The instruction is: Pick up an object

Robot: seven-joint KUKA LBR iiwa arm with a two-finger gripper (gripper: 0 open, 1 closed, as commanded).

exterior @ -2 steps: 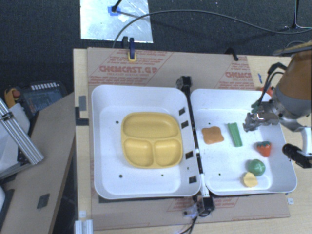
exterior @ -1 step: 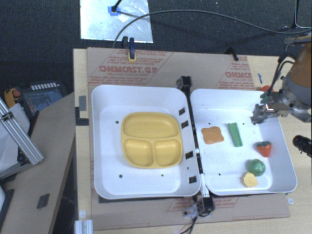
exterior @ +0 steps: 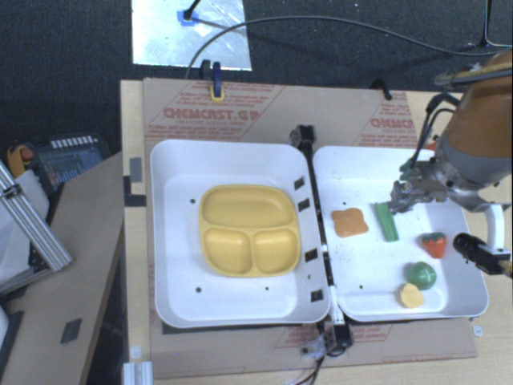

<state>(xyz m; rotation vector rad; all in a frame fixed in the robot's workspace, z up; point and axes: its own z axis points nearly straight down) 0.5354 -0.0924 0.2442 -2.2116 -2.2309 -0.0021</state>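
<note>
Down at the right bin's [exterior: 473, 299] front edge a yellow piece [exterior: 410, 296] is sitting untouched while the claw [exterior: 398, 198] is hovering over the green stick's [exterior: 386, 221] rear end, presumably lining up a grab, grip unreadable.

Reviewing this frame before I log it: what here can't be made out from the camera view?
- Tool: small and dark above the green stick; open or shut, and any contact, unreadable.
- Arm: cut off by the right edge.
- Right bin: its far right part is covered by the arm.
- Red piece: too small to identify.
</note>
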